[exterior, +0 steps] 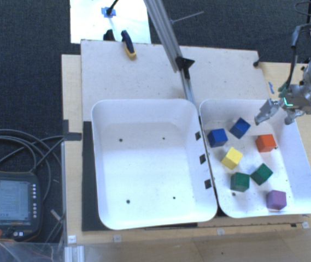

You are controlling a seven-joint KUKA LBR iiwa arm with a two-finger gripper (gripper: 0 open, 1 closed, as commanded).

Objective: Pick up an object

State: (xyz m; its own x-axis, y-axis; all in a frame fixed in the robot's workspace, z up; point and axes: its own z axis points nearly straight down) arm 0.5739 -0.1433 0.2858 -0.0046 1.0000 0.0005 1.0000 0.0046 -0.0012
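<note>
Camera view: the claw (276,112) hangs over the right bin's (303,162) upper right, fingers spread apart with nothing between them. Just below lies an orange cube (265,143); two blue cubes (240,127), a yellow cube (232,158), two green cubes (262,174) and a purple cube (276,200) are scattered nearby. No writing is legible on the pendant (10,203) beside the bench (221,70).

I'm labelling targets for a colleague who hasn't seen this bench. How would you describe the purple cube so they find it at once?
Start at the right-hand shallow white bin, the one holding the small coloured cubes. Go to its near right corner: the small purple cube sits there, below the two green cubes. It is the sole purple one and nearest the bin's front rim.
</note>
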